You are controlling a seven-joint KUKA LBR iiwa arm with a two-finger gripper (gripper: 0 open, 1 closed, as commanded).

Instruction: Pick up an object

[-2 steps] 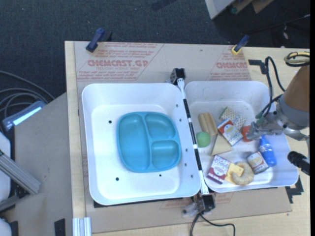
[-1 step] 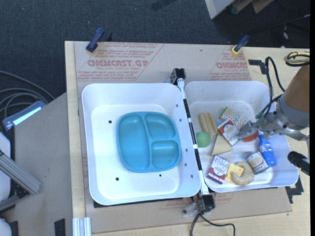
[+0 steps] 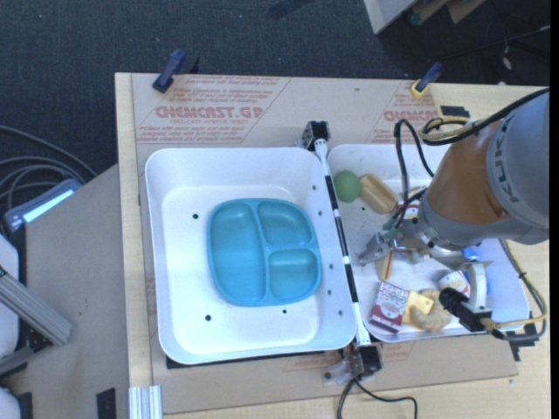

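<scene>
- A grey arm [image 3: 489, 182] with an orange band reached in from the right and hung low over the right bin [image 3: 349, 160] on the counter.
- The left bin [image 3: 166, 234] held a blue divided plate [image 3: 262, 251], lying untouched.
- The gripper [image 3: 384, 244] sat among the right bin's clutter; whether its jaws were wide or closed could not be told.
- A green ball [image 3: 348, 185], a tan block [image 3: 377, 194] and a red packet [image 3: 389, 307] lay loose, so the pick looked unfinished.
</scene>
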